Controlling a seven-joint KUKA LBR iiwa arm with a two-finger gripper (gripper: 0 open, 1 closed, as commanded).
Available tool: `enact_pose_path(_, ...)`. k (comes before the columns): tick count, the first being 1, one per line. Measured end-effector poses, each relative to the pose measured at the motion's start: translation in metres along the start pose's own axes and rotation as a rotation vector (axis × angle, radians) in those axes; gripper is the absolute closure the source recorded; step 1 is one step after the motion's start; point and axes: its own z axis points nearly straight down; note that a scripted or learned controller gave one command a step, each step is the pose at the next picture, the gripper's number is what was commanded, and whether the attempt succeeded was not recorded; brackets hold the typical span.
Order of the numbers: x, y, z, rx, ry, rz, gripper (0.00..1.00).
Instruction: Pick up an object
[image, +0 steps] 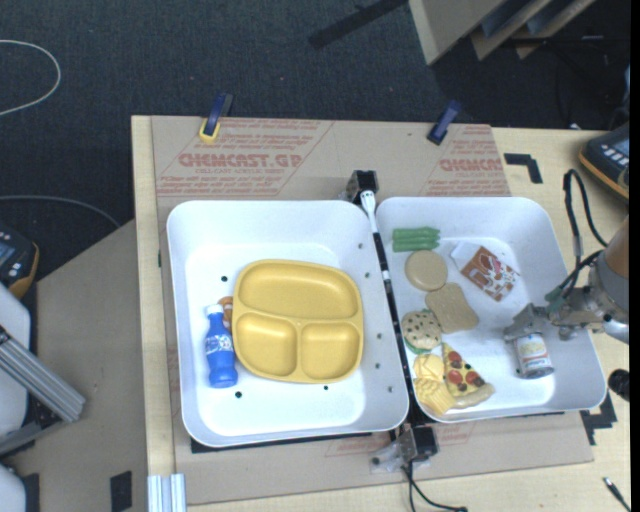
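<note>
Found the gripper (530, 322) low over the right-hand part of the right bin (560, 228). Could not tell whether open or closed. Saw one small can (533, 356) with a pale label just below the gripper in the view, lying in the same bin near its right wall. Could not tell whether touching the can or apart from it, and saw nothing plainly gripped.

Moving left across the right bin, counted seven more toy foods:
- one red-and-white packet (488, 272) towards the far side
- one tan bread-like piece (453, 308) mid-bin
- one round tan biscuit (426, 269) just beyond that piece
- one green bundle (415, 238) at the far left
- one chocolate-chip cookie (420, 328) beside the left wall
- one pizza slice (463, 378) at the near edge
- one pale yellow piece (428, 372) against the pizza slice

In the left bin (190, 240), counted one yellow plate (297, 320) with three compartments and one blue bottle (220, 348) lying along its left edge. Noted a small orange thing (227, 304) between them, too hidden to name.

Further out, counted two clamps (212, 118) on the bench's (300, 155) far edge.
</note>
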Motion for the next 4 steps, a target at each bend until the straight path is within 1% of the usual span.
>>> enact_pose_path(1, 0.001, -0.001, 0.053, 0.000, 0.000, 0.000, 0.00)
enact_pose_path(2, 0.000, 0.001, 0.040, -0.007, -0.004, 0.001, 1.00)
enact_pose_path(3, -0.002, -0.006, -0.020, -0.010, -0.006, 0.000, 1.00)
enact_pose_path(4, -0.002, -0.006, -0.062, -0.010, -0.006, -0.001, 1.00)
